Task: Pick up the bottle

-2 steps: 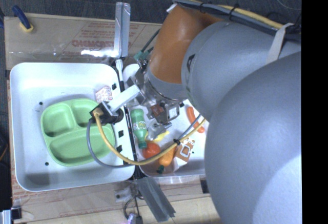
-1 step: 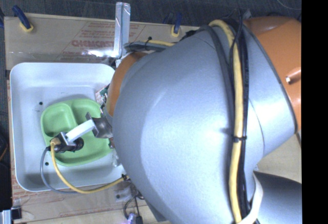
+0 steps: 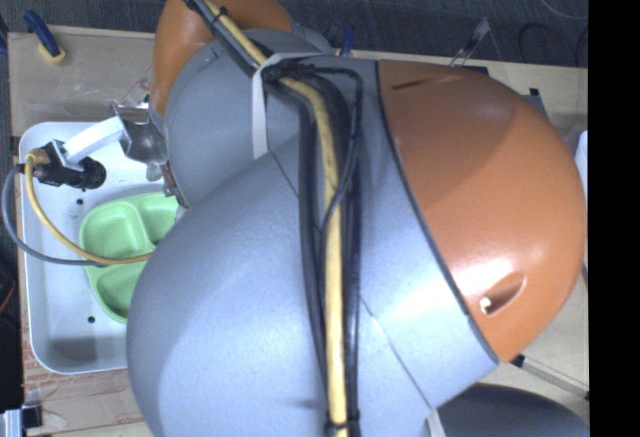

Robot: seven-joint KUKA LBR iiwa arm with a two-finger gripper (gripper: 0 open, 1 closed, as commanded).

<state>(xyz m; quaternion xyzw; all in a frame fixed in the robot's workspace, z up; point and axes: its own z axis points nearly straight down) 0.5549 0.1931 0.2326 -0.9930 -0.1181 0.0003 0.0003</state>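
Note:
The grey arm with its orange band [image 3: 470,205] covers most of the camera view, reaching left over the left white bin [image 3: 45,325]. Its gripper [image 3: 140,137] shows as metal parts at the bin's far side. A white elongated piece [image 3: 88,138] runs left from those metal parts over the bin; I cannot tell whether it belongs to the gripper or is the bottle. A black plug [image 3: 72,171] on a yellow cable [image 3: 45,225] hangs just below it. The arm hides the right bin and much of the left one.
A light green divided dish [image 3: 118,230] lies in the left bin, partly under the arm. Blue clamps [image 3: 42,33] sit on the wooden bench's far left corner. The bin's near left floor [image 3: 60,315] shows white.

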